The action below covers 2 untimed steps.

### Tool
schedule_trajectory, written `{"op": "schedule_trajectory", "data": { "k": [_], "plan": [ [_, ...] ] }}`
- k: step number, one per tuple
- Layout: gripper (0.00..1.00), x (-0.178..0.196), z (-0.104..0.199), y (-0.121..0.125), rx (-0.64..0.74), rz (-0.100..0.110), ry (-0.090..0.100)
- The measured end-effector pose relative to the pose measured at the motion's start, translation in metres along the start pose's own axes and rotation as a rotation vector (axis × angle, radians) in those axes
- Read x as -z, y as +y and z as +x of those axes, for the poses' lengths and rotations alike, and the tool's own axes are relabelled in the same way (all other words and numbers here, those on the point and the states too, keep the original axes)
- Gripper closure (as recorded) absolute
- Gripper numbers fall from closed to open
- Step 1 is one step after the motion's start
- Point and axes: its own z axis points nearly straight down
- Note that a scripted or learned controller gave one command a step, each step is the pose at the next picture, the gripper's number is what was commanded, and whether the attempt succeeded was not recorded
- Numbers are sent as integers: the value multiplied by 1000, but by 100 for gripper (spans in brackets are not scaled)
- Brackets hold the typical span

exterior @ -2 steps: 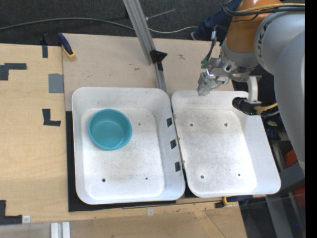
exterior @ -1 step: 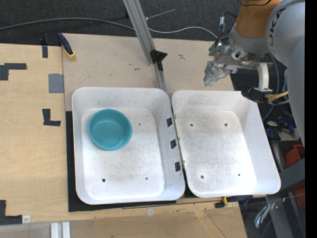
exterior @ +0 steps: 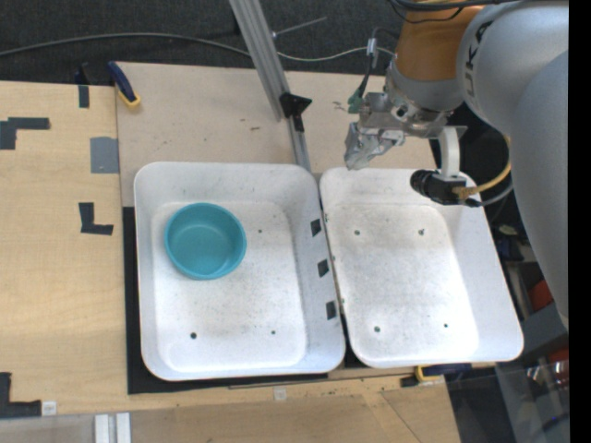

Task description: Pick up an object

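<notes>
Clearly, nothing is held yet: the gripper is kept above the far rim of the right bin, and whether it is open cannot be told. The bowl is left upright in the left bin, well apart.

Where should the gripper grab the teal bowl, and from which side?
Probably the rim of the bowl, from straight above: it sits upright and open in the left bin, so one finger can go inside the wall and one outside. The gripper is over the right bin's far edge.
</notes>
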Motion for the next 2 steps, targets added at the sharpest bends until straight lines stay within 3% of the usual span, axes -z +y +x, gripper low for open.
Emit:
{"op": "schedule_trajectory", "data": {
  "k": [2],
  "plan": [
    [100, -30, 110, -32, 0, 2, -1]
  ]
}}
